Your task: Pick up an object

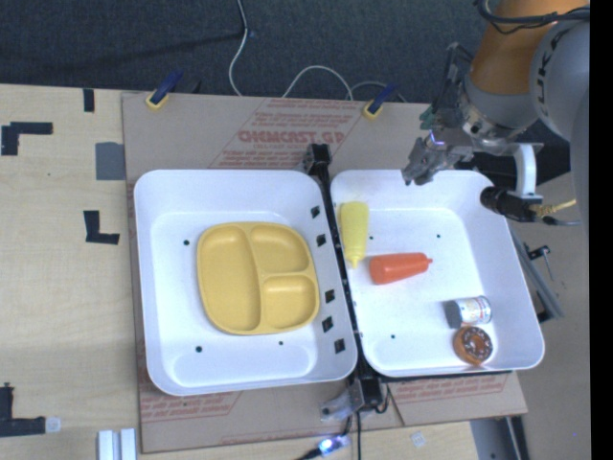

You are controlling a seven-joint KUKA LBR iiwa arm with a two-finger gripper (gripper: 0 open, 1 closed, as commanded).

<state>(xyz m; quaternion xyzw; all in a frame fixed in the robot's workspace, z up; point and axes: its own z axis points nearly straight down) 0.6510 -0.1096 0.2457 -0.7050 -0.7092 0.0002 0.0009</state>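
Observation:
The right bin (498, 223) holds an orange carrot-shaped toy (398, 267) near its middle, a yellow bottle-like piece (353, 230) against its left wall, a small silver can (468, 311) and a brown round doughnut-like toy (474, 345) at the front right. My gripper (421, 167) hangs over the bin's far rim, above and behind the carrot, with nothing seen between its fingers. The left bin (163, 209) carries a yellow divided plate (257, 277).
The two bins sit side by side on a cardboard sheet (278, 137) held by yellow clamps (163, 89). A white cable (287, 75) loops behind the bins. The arm's grey body with its orange band (522, 27) fills the upper right.

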